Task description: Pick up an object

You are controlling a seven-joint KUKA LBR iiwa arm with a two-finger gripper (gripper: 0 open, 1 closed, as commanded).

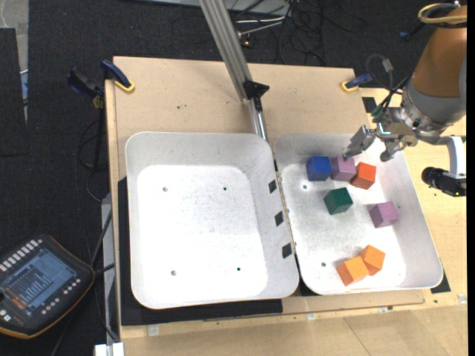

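Broadly, we see a pale wooden bench (223,87) filling the middle of the frame, bearing two shallow white bins side by side. On the left sits the larger-looking bare white plastic bin (197,217); on the right sits the white plastic bin (315,265) that carries all the blocks. From the upper right of the frame the grey arm with its orange band (439,58) reaches in, ending in the two-finger gripper (369,145) at the top edge of the right bin.

We read the fingers as spread apart with nothing between them, though at this slant the tips are small and we would not swear to the width of the gap.

Just below the gripper lies a tight cluster: a small blue cube (318,168), a pale purple cube (344,167) touching it on the right, and an orange-red cube (364,175) touching that one in turn. The purple and orange-red cubes lie directly beneath the fingertips, toward the lower left of them, so we judge these the nearest candidates. Being cubes, they offer no long axis to align with.

Farther down the frame stand a dark green cube (338,200), a second purple cube (384,213), and two orange cubes (361,264) touching each other near the bin's lower edge, well apart from the gripper.
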